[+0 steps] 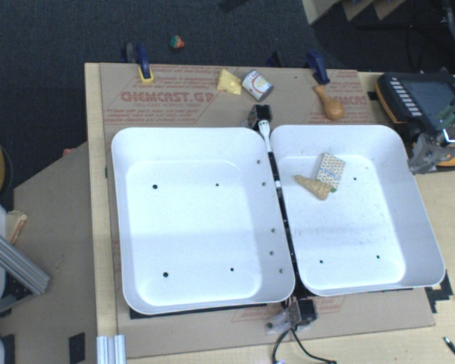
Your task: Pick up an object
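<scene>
Two small objects lie in the right bin (pixel 379 226), toward its far left part. One is a flat white packet with a dotted pattern (pixel 331 171), lying tilted. Touching its near left corner is a tan wedge-shaped piece (pixel 313 186). The left bin (pixel 189 218) shows bare white floor with a few dark holes.
On the cardboard behind the bins lie a yellow chunk (pixel 229 83), a small white and orange box (pixel 256 85) and a brown pear-shaped piece (pixel 330 103). Blue clamps (pixel 143 61) (pixel 315 65) hold the board's far edge. A control pendant (pixel 421 97) sits at the right.
</scene>
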Available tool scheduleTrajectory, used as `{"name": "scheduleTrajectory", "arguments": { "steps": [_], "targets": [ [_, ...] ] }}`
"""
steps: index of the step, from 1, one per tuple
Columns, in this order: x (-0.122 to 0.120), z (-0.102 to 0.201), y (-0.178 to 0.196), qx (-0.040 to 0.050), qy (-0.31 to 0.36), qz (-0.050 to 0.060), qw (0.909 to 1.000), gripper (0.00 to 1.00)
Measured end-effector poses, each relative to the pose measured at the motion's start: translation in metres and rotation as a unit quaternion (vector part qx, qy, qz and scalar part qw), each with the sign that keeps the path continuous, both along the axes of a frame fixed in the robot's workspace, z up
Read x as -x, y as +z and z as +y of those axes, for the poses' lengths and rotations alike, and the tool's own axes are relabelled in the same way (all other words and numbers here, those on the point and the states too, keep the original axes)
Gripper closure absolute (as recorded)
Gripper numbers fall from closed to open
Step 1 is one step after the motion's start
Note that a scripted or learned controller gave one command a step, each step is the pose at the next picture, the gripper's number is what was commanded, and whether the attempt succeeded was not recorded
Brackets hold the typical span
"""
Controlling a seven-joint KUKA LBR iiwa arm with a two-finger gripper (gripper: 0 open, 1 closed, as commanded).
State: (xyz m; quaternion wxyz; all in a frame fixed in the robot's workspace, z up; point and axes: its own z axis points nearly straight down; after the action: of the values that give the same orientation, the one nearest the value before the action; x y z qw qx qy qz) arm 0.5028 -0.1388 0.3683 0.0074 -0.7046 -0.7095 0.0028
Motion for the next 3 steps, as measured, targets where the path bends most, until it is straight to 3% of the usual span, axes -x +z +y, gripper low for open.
{"name": "scheduleTrajectory", "arguments": {
  "steps": [1, 2, 3],
  "targets": [
    [0.024, -0.06, 0.078, 0.0061, -0.006, -0.012, 0.9999, 1.0],
    [0.02, -0.062, -0.074, 0.001, -0.004, -0.001, 1.0, 1.0],
    [0.001, -0.062, 0.087, 0.0072, -0.002, -0.017, 0.9998, 1.0]
  ]
}}
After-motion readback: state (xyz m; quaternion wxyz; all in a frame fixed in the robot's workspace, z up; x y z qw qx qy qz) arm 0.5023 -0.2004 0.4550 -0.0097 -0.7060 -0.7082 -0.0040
